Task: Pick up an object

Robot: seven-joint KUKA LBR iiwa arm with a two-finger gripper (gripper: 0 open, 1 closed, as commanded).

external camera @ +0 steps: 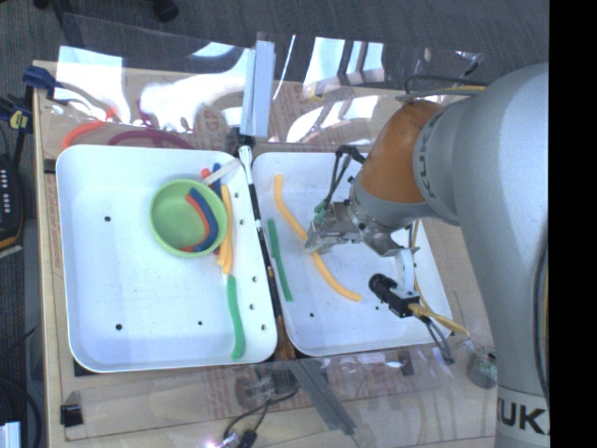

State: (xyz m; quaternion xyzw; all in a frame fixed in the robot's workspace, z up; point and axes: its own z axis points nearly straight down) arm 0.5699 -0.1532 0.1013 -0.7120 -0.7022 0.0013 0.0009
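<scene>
Orange strips [317, 245] are lying in the right bin [317, 329], one curving from the upper left toward the middle, another running on toward the lower right, and the gripper [322, 234] is hovering right over where they nearly meet; whether its fingers are spread or pressed together I cannot tell under the wrist. To be doing this step well, the arm should probably be dropping straight down and closing across a strip's narrow width, not along its length. A green strip [280, 259] is lying near the left wall, so sliding that way is risking a bump against the rim. Open floor is showing below the strips, giving room for lifting clear. The left bin [103, 278] is holding a green bowl [187, 217]
</scene>
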